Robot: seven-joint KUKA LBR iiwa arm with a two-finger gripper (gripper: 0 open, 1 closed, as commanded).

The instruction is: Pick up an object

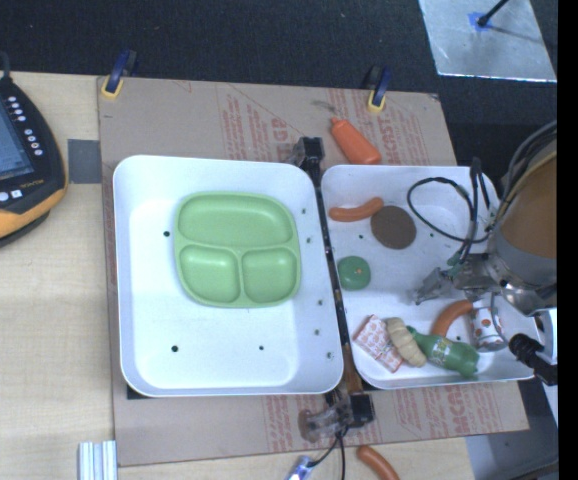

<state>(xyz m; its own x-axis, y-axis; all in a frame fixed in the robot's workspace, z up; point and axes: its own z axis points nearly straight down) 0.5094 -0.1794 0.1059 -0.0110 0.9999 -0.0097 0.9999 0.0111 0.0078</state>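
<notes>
The right bin holds a small sausage, a brown disc, a green round piece, a red-and-white packet, a beige piece, a green bottle, an orange sausage-shaped item and a small can. My gripper hangs low over the bin's right middle, just above the orange item. Its fingers are open and spread toward the left, with nothing between them. The arm covers the bin's right edge.
A green divided plate lies in the left bin. A black cable loop hangs by the wrist. Orange carrot-like items lie outside the bins at the back and front. A teach pendant sits far left.
</notes>
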